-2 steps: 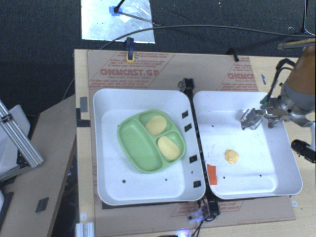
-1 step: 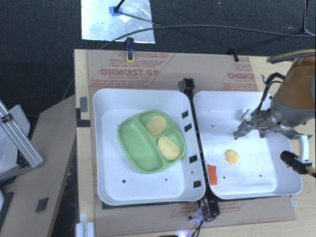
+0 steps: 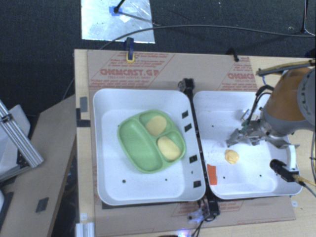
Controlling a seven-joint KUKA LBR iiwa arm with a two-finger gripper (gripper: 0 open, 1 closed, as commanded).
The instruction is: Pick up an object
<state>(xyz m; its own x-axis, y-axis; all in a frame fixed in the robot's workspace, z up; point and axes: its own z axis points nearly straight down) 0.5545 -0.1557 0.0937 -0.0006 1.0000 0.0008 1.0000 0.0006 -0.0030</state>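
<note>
End effector (image 3: 236, 138) mid right bin (image 3: 217, 184), grip state unclear; yellow lump (image 3: 231, 156) just beside.

The tabletop (image 3: 163, 65) is covered by a brown sheet printed with red lettering. Two shallow white bins rest on it side by side, the left bin (image 3: 106, 147) touching the right bin (image 3: 247, 186).

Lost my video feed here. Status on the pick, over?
Gripper low in right bin, nothing seen between its fingers. Yellow lump lies just below it, apart. Orange piece near the bin's left wall, not blocking.
</note>
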